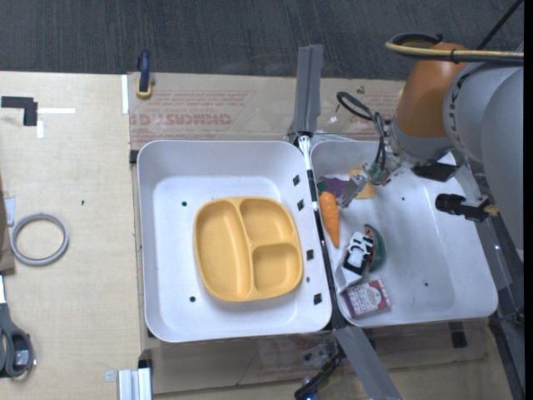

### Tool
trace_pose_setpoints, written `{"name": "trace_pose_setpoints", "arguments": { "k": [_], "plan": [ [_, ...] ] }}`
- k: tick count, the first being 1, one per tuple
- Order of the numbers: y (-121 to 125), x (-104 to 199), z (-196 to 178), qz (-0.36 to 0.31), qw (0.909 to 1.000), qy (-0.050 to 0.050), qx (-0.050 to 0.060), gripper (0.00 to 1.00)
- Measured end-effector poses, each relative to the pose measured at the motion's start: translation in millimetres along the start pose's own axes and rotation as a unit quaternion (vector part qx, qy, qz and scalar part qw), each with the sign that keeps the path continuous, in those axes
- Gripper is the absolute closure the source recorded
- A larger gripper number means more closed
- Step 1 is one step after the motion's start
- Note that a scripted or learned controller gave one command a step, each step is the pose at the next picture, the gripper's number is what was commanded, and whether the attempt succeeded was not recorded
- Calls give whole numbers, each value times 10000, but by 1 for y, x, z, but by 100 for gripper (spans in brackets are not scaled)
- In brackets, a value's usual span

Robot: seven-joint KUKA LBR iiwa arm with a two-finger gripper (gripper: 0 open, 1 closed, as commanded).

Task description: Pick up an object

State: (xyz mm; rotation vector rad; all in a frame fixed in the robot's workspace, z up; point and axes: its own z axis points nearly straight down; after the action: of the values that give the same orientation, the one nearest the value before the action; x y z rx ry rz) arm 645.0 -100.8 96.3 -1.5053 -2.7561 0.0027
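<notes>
Carrot (330, 218), orange and tapered, lies along right bin's (433, 298) left wall.

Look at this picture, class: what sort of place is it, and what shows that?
Probably a robotics lab workbench. A grey robot arm reaches over two white bins, one holding a yellow divided plate, the other a toy carrot; tape and scissors lie alongside.
</notes>
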Motion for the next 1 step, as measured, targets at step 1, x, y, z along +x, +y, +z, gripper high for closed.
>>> {"name": "trace_pose_setpoints", "arguments": {
  "k": [1],
  "plan": [
    [1, -2, -11, -11, 10000, -55, -30, 100]
  ]
}}
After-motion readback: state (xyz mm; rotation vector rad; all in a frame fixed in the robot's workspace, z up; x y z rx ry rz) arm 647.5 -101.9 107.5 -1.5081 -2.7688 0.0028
